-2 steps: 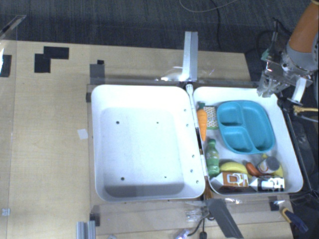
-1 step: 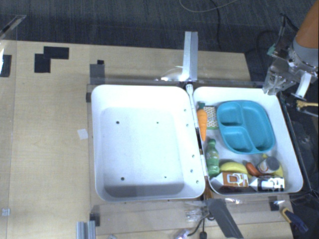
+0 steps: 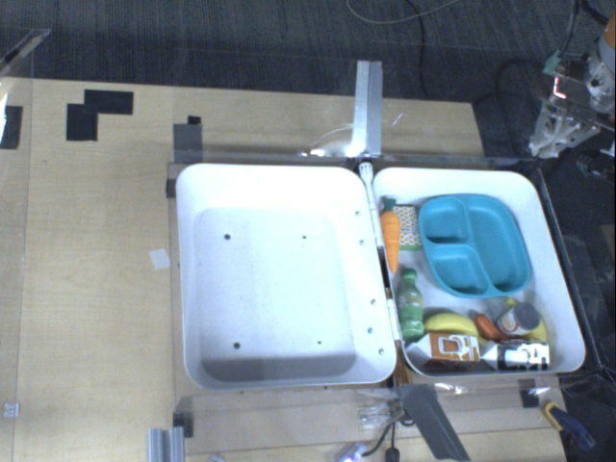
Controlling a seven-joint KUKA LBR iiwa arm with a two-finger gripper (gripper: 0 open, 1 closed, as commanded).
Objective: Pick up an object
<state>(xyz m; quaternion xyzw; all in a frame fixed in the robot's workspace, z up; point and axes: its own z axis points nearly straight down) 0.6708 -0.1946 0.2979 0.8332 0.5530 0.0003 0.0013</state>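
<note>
Nearest edge: along the near wall of the right bin (image 3: 568,287) lie a dark bottle with a white label (image 3: 520,357) on its side and a small brown carton (image 3: 453,348) just beside it.
Bottle handling: I judge it smooth, rounded and apt to roll; a grasp across its narrow body looks safest.
Carton handling: flat-faced and probably light card; it may crush under a hard squeeze.
Banana: a yellow banana (image 3: 452,323) lies just behind the carton, curved, likely soft-skinned and easily bruised.
Small items: a red piece (image 3: 488,327) and a grey round piece (image 3: 526,315) sit near the banana; too small to identify.
Green bottle: a green bottle (image 3: 411,304) lies against the wall between the bins, glossy and probably slippery; that wall leaves little room for a finger.
Carrot: an orange carrot (image 3: 389,229) lies farther along the same wall, tapered and firm-looking; its thick middle is the likeliest hold.
Tray: a blue divided tray (image 3: 475,243) fills the far half of the right bin, rigid moulded plastic, broad and shallow; I would only manage it by its rim.
Left bin: the left bin (image 3: 183,258) is white, smooth, with rounded corners.
My gripper: my gripper (image 3: 561,128) is beyond the right bin's far right corner, well apart from every object; I cannot tell how it is set, and nothing shows in it.
</note>
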